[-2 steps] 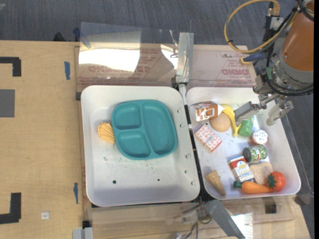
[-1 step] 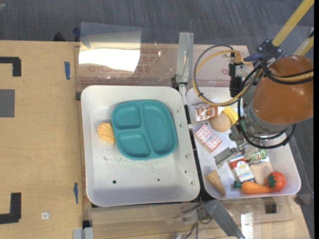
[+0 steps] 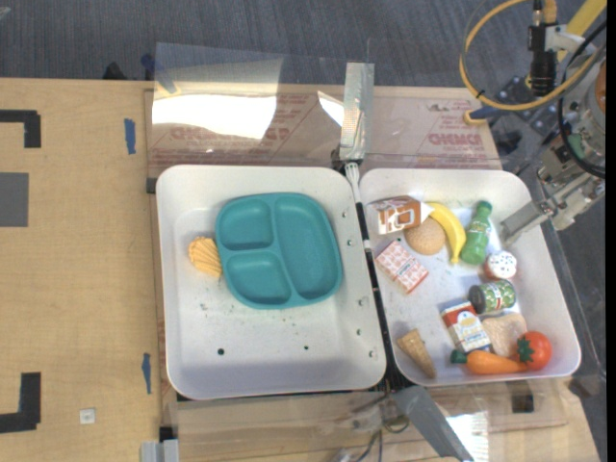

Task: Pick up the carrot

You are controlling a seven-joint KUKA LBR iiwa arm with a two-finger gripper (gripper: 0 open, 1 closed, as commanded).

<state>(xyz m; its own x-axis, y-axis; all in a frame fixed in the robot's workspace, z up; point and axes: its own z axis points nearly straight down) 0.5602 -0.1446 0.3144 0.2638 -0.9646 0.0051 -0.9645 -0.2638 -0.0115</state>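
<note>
Camera view from above is taken up by two shallow white bins set side by side on the bench. The left bin (image 3: 183,287) is occupied by a teal divided plate (image 3: 279,248) with three compartments, lying near its middle, and a small yellow shell-shaped toy (image 3: 204,255) is seen touching the plate's left edge.

The right bin (image 3: 558,287) is crowded with toy food. At its far side a brown and white carton (image 3: 397,216), a round tan bun (image 3: 425,238), a banana (image 3: 449,229) and a green bottle (image 3: 476,234) are grouped closely. A small red and white packet (image 3: 401,266) is placed just near of them, and a white speckled ball (image 3: 501,265) lies right of the bottle. A green-lidded can (image 3: 494,297) is found below that, with a boxed item (image 3: 466,329) and a slice of bread (image 3: 503,333) beside it. An ice-cream cone (image 3: 416,350) lies at the near left of this bin.

The carrot (image 3: 491,362) is lying flat at the near edge of the right bin, its tip pointing right and touching a red tomato (image 3: 534,348).

The gripper (image 3: 525,219) is seen over the far right rim of the right bin, well apart from the carrot; whether it is released or clenched cannot be told.
</note>
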